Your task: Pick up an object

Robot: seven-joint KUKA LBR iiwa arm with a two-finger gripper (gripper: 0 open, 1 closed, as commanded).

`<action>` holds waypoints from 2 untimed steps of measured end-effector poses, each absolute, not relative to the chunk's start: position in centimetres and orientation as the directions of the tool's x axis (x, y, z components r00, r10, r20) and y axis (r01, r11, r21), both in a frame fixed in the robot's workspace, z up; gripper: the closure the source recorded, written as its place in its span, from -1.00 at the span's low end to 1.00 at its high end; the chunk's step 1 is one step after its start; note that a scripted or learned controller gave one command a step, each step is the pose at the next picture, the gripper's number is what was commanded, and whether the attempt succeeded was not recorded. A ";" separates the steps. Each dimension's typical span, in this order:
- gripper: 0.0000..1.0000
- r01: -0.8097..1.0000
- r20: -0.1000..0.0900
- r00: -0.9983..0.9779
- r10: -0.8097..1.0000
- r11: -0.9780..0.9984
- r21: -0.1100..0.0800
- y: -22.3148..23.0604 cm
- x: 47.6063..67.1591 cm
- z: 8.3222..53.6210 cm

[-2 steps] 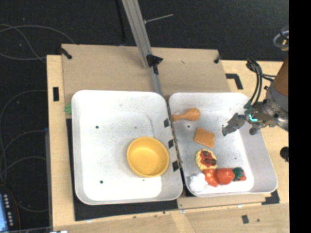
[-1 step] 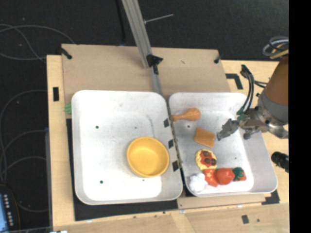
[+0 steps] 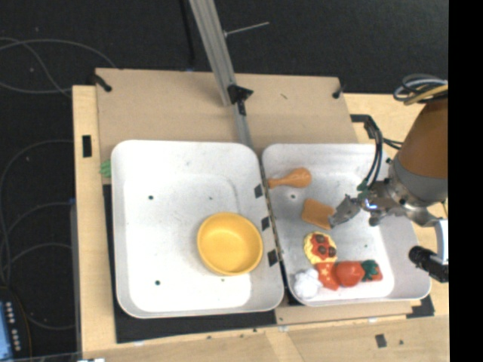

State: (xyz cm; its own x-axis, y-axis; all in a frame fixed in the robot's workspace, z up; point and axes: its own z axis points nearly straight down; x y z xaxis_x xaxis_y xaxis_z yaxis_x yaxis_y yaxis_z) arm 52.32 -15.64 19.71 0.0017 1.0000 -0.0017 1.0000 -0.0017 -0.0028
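Observation:
In the right bin [image 3: 332,157] lie an orange drumstick-shaped toy [image 3: 291,178], a tan-orange block [image 3: 317,213], a yellow piece with red spots [image 3: 319,245], a red toy with a green end [image 3: 349,273] and a small white ball [image 3: 306,283]. My gripper [image 3: 358,216] hangs over the right bin's middle, just right of the tan-orange block. It is open and nothing sits between its fingers. The arm's orange band [image 3: 429,138] rises at the right edge.
The left bin [image 3: 151,172] holds a yellow bowl [image 3: 229,243] near its front right. A grey metal post [image 3: 215,44] slants down from the top to the gap between the bins. Cables lie on the dark floor at the left.

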 end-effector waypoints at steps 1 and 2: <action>-1.00 1.000 -0.001 0.002 1.000 -0.002 -0.004 -15.1 52.1 15.2; 1.00 1.000 0.000 0.006 1.000 -0.006 0.005 -15.2 52.3 16.6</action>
State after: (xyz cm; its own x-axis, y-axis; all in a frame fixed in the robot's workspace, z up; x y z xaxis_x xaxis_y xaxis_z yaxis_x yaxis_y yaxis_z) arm 52.32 -15.15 16.59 0.0065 1.0000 -0.0001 1.0000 -0.0065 0.0045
